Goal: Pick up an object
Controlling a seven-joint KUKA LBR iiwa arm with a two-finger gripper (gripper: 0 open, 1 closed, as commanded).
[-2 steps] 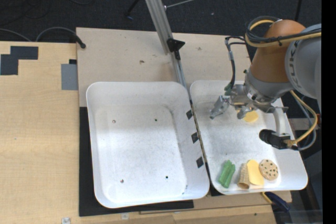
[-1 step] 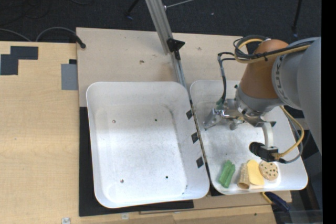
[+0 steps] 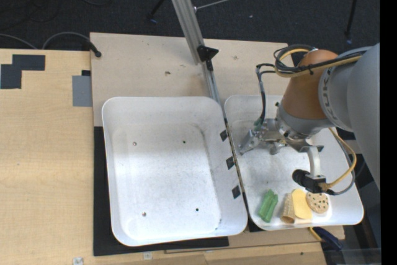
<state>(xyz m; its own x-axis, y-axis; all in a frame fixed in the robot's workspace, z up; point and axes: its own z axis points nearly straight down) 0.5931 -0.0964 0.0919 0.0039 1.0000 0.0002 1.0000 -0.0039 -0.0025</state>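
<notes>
- Jaws: their state cannot be told. The gripper (image 3: 268, 137) is seen from above, at centre right of the frame, and the wrist hardware hides the tips.
- Arm: the grey arm (image 3: 347, 87) enters from the right edge, with the orange band (image 3: 304, 93) directly above the wrist. The wrist hangs over the upper half of the right bin (image 3: 243, 110), near the divider between the 2 bins.
- Candidate objects: 3 items lie in the right bin, grouped at the lower right of the frame near the bin's front rim.
  - A green object (image 3: 268, 205), elongated, lying flat.
  - A yellow object (image 3: 299, 203), just beside the green one on its right.
  - A tan disc with dark spots (image 3: 317, 202), touching or overlapping the yellow object.
- Left bin (image 3: 164, 170): a white floor with a few dark specks.
- Relation: the gripper is well apart from all 3 items, which lie lower in the frame. Nothing is visible between the gripper's tips.
- Progress: judged from this view, no object is picked up. All 3 items rest on the bin floor.
- Remaining work: position over 1 item, descend, grasp, lift.
- Risk: the yellow object and disc sit close together near the rim, which may hinder a clean grasp.
</notes>
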